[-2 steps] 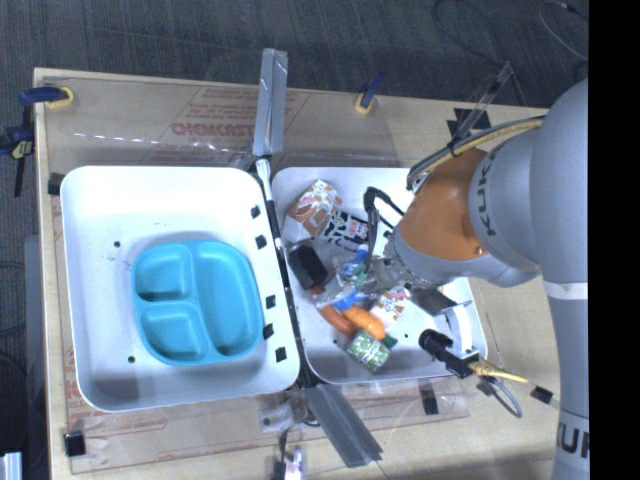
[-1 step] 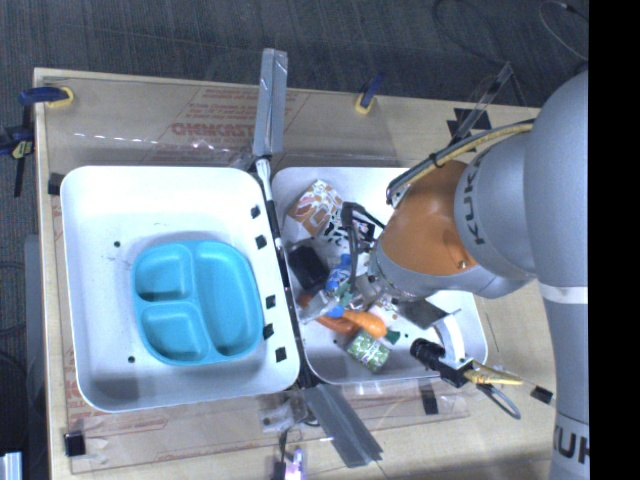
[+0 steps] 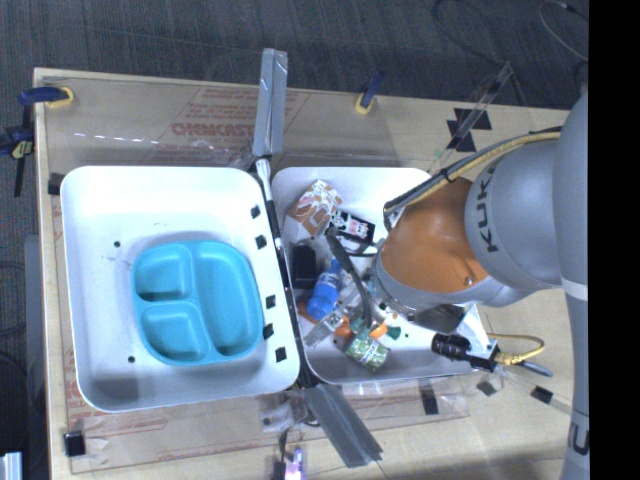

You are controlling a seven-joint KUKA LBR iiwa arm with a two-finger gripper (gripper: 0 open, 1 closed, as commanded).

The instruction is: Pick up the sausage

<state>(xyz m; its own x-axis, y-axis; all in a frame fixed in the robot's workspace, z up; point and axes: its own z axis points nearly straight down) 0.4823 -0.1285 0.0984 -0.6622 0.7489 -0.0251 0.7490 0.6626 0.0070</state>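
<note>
The arm's orange band [image 3: 430, 248] and grey wrist hang low over the right bin [image 3: 400, 180] and cover much of its inside. My gripper [image 3: 352, 286] reaches down and left from the wrist into a heap of small items near the bin's left wall. I cannot pick out a sausage for sure. A brown and white object [image 3: 318, 206] lies at the bin's far left corner, apart from the gripper, and I cannot tell what it is. Nothing can be seen held.
The heap holds a blue bottle [image 3: 325, 293], a green can-like item [image 3: 365, 353], orange pieces [image 3: 345, 320], a black object [image 3: 303, 263] and a small printed packet [image 3: 352, 228]. The left bin [image 3: 90, 268] contains a blue divided tray [image 3: 195, 303]. A yellow cable [image 3: 520, 348] trails at the right.
</note>
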